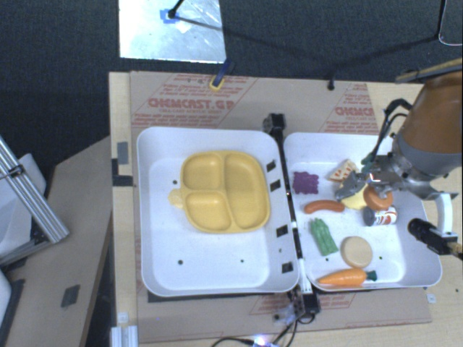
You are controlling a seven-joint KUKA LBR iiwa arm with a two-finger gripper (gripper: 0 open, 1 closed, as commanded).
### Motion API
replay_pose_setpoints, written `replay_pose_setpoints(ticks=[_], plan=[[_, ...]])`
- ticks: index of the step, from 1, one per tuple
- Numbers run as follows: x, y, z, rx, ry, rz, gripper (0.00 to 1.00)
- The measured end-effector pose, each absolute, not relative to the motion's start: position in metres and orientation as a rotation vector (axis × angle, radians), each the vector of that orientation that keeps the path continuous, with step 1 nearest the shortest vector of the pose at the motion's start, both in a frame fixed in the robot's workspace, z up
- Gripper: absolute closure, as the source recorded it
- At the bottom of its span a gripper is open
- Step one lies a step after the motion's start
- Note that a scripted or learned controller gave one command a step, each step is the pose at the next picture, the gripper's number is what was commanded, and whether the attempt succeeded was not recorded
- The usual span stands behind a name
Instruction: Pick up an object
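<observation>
Yellow piece (355,201): a pale yellow toy food lying in the right bin, directly under the fingertips, touching or nearly touching them.
Gripper (354,188): low over the upper middle of the right bin, dark fingers pointing down and to the left; the jaws stand slightly parted, and I cannot tell whether anything sits between them.
Orange item (377,196): a round orange shape just right of the jaws, partly covered by the wrist hardware; whether it is a toy or part of the tool is unclear.
Pizza slice (341,170): a small wedge with red spots, just above and left of the jaws.
Sausage (324,207): reddish orange, lying flat, below left of the jaws and near the yellow piece.
Small can (383,217): on its side with a red and white label, below right of the jaws.
Purple grapes (305,183): left of the jaws, near the divider between bins.
Green vegetable (323,236): below the sausage, farther from the jaws.
Tan round disc (357,251): well below the jaws.
Carrot (343,278): at the near edge, farthest below the jaws.
Right bin (416,262): white, shallow, holds all the toys.
Left bin (155,194): well left of the jaws, holds a yellow divided plate (221,191).
Arm (434,129): grey with an orange band, entering from the right.
</observation>
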State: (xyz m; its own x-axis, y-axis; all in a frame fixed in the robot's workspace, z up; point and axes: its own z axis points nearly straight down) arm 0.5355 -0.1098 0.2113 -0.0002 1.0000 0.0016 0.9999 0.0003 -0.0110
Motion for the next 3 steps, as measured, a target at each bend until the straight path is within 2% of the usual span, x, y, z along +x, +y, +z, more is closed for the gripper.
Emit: replay_pose_setpoints(ticks=[1, 2, 3], plan=[[0.538, -0.11, 0.217, -2.219, -2.225, -0.001, 0.0], [0.545, -0.105, 0.158, -2.217, -2.221, 0.003, 0.0], [0.543, -0.11, 0.096, -2.218, -2.22, 0.003, 0.0]])
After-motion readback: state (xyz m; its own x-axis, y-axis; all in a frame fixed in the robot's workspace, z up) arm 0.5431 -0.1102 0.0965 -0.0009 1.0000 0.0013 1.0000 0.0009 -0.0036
